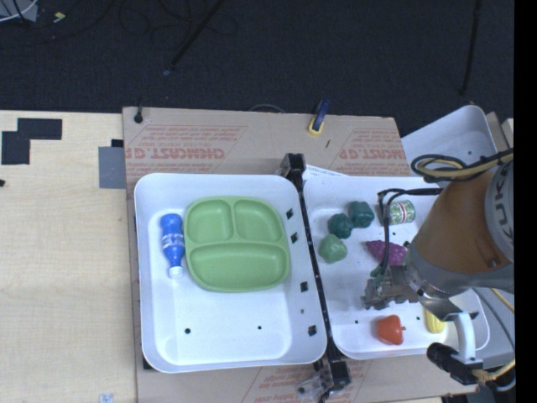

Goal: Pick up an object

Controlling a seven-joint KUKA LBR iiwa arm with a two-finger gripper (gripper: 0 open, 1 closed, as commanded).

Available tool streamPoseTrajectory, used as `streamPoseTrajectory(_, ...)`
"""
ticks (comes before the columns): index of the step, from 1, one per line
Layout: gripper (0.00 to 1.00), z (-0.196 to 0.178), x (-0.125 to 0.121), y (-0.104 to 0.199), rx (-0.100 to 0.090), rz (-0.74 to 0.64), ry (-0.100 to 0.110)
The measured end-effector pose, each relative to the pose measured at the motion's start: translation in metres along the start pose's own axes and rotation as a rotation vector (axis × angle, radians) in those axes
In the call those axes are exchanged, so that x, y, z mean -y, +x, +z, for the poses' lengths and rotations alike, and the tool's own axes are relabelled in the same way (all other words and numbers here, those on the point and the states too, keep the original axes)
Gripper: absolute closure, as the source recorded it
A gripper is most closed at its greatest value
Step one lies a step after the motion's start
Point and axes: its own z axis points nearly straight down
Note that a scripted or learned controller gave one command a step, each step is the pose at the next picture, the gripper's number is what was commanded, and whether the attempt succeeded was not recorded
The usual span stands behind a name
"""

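Your gripper [384, 292] sits low in the right bin [352, 338], between the purple object [388, 248] and the orange-red object [389, 330]; you cannot tell its opening or whether it has hold of anything; three green objects [348, 223] lie near the divider; in the left bin [218, 342] you have a green divided plate [236, 243] and a blue bottle [172, 242] beside it

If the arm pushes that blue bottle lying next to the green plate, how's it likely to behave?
The blue bottle lies on its side, so a sideways push would probably roll it. The green divided plate right beside it would likely stop a roll toward it. It looks like small plastic, so probably light and a bit slippery.
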Motion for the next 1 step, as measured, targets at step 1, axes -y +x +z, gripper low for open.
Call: streamPoseTrajectory(1,1.0,-0.0422,-0.0021,0.0025,0.0,-0.005,-0.001)
